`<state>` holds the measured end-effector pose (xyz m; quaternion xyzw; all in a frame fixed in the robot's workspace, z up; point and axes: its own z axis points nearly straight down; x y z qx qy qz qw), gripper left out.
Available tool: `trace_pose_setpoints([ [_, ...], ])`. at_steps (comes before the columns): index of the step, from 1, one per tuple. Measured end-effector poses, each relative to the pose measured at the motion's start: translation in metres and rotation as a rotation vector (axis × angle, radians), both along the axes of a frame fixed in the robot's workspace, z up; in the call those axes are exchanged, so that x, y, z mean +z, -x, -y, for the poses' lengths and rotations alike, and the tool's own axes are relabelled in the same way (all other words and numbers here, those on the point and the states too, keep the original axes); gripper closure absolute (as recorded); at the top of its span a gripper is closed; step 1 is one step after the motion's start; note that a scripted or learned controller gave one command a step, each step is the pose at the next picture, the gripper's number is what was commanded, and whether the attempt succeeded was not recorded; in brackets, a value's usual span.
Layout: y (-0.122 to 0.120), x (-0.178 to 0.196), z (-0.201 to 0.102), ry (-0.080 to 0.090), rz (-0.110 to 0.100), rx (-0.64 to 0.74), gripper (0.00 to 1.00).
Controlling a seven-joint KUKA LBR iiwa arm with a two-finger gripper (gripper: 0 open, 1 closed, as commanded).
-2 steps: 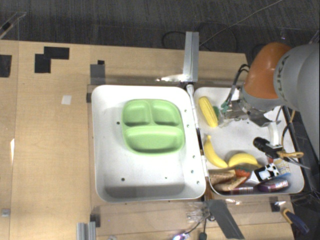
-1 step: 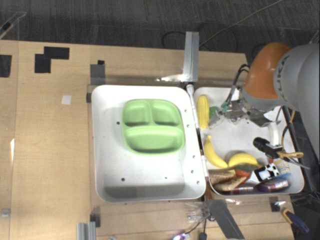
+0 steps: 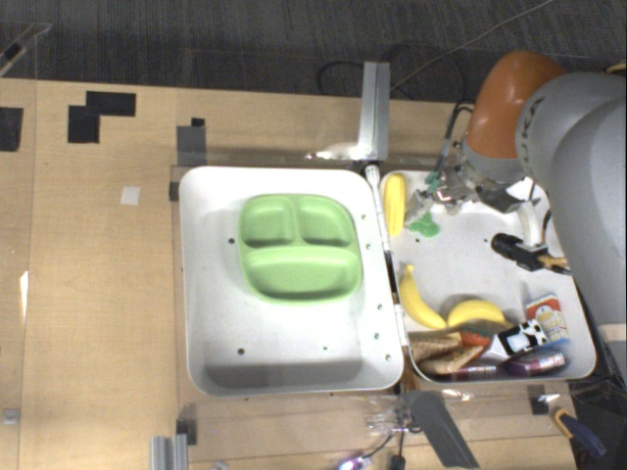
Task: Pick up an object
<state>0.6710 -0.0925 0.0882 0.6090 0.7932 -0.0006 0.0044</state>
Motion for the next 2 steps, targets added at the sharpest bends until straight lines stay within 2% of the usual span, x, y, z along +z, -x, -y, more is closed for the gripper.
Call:
trace_pose_setpoints([
  [1,-0.003,0.011,-0.004,-0.004,0.008,0.008,1.0],
  [2,0.035,0.111,-0.064,-0.007,-0.001,0.012,1.0],
])
